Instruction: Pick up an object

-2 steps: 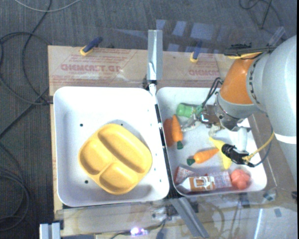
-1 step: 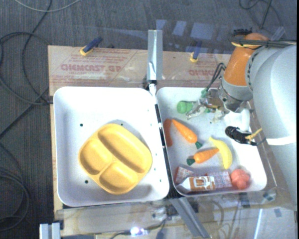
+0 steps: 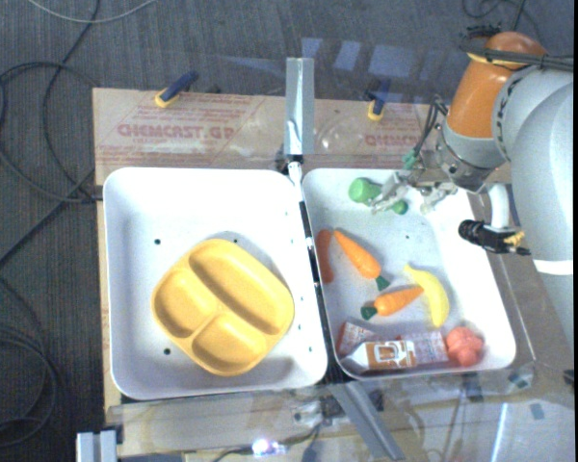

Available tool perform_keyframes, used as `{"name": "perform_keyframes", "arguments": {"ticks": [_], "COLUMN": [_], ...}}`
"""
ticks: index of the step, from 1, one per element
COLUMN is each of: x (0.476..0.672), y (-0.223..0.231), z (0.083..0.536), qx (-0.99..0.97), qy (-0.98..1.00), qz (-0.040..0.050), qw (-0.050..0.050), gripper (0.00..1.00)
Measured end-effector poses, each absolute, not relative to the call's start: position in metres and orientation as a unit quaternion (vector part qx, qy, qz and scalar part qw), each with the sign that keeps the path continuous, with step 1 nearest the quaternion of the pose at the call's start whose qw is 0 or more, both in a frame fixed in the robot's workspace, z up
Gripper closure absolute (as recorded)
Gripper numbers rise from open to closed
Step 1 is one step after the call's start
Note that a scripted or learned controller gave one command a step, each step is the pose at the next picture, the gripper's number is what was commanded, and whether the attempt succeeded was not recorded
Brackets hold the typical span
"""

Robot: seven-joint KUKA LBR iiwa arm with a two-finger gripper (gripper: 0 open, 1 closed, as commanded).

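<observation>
Glossy yellow plastic tray (image 3: 223,305), smooth white bins (image 3: 135,258)

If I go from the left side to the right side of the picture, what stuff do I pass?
Yellow divided plastic tray → upper orange toy carrot → yellow toy banana → red round toy fruit.

Bright, even overhead light, no hard shadows. Soft shade under the yellow tray (image 3: 223,304) toward 5 o'clock. Glare on the clear panels at 12 o'clock and along 6 o'clock. Slightly soft focus throughout, coarse grain on the dark carpet (image 3: 39,258) at 9 o'clock.
</observation>
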State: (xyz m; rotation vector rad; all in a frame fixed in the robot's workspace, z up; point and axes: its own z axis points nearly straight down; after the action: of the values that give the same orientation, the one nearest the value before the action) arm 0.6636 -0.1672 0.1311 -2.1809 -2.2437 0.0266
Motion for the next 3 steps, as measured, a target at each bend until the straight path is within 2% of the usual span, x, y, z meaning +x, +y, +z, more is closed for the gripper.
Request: {"name": "perform_keyframes", "arguments": {"ticks": [1,2,3], "x": [0.625,0.574,0.507], "y": [-0.14,-0.116,-0.132], "z": [0.09,0.09,0.091], "qx": [-0.694,-0.689,-0.643], "qy": [-0.72,-0.725,-0.766], "qz": [-0.0004,-0.0019,-0.0034], "qw": [-0.005,-0.006,-0.008], "gripper": [0.0,0.0,0.0]}}
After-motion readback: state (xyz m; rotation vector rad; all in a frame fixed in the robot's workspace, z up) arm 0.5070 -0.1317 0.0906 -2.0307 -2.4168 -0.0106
